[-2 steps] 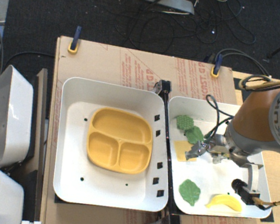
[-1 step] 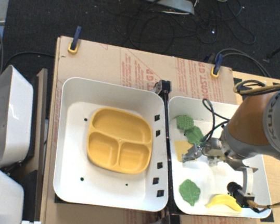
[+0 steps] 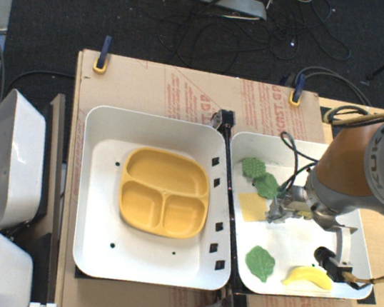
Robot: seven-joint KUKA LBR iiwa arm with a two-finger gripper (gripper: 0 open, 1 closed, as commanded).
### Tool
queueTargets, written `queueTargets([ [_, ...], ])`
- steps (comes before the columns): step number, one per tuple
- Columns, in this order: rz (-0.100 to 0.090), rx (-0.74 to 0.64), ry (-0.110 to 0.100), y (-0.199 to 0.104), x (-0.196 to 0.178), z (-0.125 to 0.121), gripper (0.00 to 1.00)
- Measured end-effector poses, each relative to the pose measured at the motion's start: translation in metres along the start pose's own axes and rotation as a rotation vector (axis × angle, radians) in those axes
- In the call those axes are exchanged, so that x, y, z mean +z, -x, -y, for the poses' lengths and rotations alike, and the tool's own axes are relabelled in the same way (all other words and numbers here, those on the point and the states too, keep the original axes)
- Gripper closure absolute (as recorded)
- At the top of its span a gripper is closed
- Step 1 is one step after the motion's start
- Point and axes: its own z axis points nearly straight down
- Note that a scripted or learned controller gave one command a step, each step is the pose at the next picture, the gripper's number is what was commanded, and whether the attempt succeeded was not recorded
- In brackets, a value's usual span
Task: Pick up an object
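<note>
Arm (image 3: 367,166): reaches in from right — wrist bent down over right bin (image 3: 363,234).
Pincer (image 3: 277,212): low beside yellow slice (image 3: 252,207) — grip state cannot be told.

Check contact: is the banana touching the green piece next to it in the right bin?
Apart. The camera view shows a strip of bare white bin floor between the banana and the green piece at the near end of the right bin.
</note>
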Motion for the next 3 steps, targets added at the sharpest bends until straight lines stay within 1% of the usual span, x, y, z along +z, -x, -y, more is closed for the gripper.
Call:
queueTargets([
  [1, 0.002, -0.008, 0.006, -0.005, -0.062, -0.002, 1.00],
  [2, 0.002, -0.008, 0.005, -0.003, -0.105, -0.004, 1.00],
  [3, 0.002, -0.008, 0.008, -0.004, -0.167, 0.000, 1.00],
])
